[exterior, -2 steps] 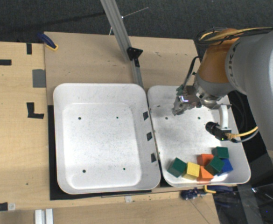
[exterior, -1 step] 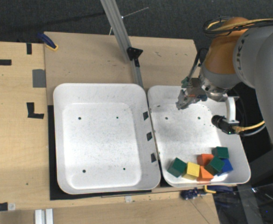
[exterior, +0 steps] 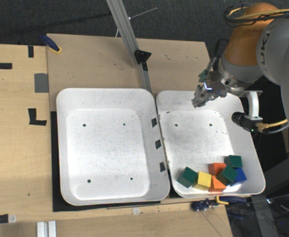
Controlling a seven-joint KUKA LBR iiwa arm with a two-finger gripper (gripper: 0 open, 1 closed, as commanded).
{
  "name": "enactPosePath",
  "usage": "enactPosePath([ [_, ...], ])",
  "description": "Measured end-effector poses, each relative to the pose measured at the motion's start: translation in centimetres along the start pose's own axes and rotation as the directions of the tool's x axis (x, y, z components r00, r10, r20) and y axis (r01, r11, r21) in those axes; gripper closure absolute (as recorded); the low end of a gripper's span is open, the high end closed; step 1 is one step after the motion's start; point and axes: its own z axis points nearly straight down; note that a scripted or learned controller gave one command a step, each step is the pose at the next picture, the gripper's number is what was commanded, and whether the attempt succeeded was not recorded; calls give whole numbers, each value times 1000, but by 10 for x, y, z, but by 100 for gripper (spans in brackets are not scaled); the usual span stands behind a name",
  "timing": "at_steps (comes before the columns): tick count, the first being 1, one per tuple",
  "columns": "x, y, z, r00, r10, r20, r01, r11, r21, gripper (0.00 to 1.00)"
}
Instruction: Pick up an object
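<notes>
Blocks cluster nearest the lens, heaped in the near corner of the right bin [exterior: 184, 132]: a dark green block [exterior: 186, 177] beside a yellow block [exterior: 202, 180], then orange blocks [exterior: 216, 176], another green block [exterior: 229, 173] with a blue block [exterior: 239, 176] touching it, and one more green block [exterior: 233, 161] at the back of the heap. Left of this bin, the left bin [exterior: 104, 132] sits alongside, both resting on the table [exterior: 16, 132]. Well apart from the blocks, the pincer [exterior: 201, 98] hangs over the right bin's far rim, under the grey arm [exterior: 263, 38] with its orange band. Whether its tips are spread or pressed together, I cannot tell; nothing is seen between them.
</notes>
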Motion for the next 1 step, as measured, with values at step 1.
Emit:
enactPosePath([
  [1,0,1,-21,1000,0,-1,0,1000,2,100],
])
